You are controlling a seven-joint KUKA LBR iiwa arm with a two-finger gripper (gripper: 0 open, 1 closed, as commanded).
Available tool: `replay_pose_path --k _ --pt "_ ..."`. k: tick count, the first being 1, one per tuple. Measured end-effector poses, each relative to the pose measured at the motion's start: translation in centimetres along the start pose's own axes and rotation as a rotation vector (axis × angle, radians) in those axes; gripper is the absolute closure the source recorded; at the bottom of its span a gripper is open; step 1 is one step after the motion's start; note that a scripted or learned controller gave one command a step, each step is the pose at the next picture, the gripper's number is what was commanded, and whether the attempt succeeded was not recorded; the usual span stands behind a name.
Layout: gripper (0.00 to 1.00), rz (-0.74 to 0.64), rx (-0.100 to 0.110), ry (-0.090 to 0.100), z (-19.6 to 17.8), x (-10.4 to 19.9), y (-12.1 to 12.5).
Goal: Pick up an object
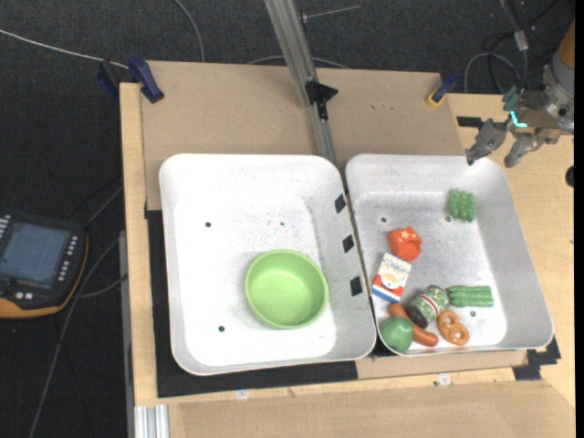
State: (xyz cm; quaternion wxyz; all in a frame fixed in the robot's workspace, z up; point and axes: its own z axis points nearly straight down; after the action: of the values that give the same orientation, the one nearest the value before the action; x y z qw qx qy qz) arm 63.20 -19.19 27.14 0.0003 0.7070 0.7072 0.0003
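The right bin [511, 235] holds several small toys: a green bumpy piece [462, 205], a red pepper-like piece [404, 242], a white carton [391, 276], a green leafy piece [470, 295], a dark can [424, 306], a pretzel [453, 328], a green apple [396, 334] and an orange carrot [412, 327]. My gripper [498, 149] hangs open above the bin's far right corner, with nothing between its fingers. It is up and to the right of the green bumpy piece.
The left bin [196, 245] holds a light green bowl [286, 288]. A metal post [294, 44] rises at the back between the bins. Blue clamps [146, 78] sit at the bench's far edge. A handheld pendant [36, 263] lies off the bench at left.
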Motion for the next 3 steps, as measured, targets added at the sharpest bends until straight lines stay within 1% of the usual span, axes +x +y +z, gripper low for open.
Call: replay_pose_path --k 1,2,3 --pt "0.00 0.000 0.000 0.000 0.0 0.0 0.0" --pt "0.00 0.000 0.005 0.001 6.2 0.4 -0.1" --pt "0.00 0.000 0.005 0.001 11.3 1.5 -0.1"
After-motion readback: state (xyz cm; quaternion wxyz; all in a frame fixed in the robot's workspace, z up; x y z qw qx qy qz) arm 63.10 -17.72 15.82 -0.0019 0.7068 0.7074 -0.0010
